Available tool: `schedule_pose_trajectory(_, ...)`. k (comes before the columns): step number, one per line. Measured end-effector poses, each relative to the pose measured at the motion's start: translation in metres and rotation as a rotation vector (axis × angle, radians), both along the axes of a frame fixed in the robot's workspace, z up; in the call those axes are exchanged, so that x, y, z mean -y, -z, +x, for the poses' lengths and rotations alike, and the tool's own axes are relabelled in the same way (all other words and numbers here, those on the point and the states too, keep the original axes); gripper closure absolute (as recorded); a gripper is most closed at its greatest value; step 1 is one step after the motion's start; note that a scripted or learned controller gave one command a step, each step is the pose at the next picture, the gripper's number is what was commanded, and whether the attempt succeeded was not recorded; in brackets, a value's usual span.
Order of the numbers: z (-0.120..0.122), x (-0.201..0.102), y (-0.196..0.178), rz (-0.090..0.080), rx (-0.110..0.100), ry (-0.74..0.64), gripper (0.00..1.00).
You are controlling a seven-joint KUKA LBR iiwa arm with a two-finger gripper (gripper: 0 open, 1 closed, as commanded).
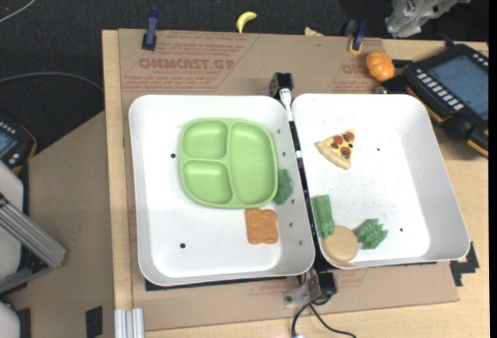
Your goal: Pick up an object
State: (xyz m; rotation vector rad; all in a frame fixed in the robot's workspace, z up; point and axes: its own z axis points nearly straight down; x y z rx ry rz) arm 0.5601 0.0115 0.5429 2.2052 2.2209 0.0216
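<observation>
You have two white bins: the left bin (155, 196) holds one green divided plate (228, 162) and one orange piece (262, 226) at five o'clock (touching nothing), the right bin (419, 173) one pizza slice (338, 148).

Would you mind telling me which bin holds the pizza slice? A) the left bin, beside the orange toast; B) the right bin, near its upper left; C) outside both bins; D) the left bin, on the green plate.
B: the pizza slice lies on the right bin floor, upper left.
</observation>
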Motion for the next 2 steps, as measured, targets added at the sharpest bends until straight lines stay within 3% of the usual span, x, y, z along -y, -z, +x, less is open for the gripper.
schedule_pose_trajectory(1, -0.041, -0.017, 0.135, -0.001, -0.034, 0.006, 1.00)
schedule_pose_trajectory(2, -0.084, -0.068, 0.190, -0.001, -0.029, 0.001, 1.00)
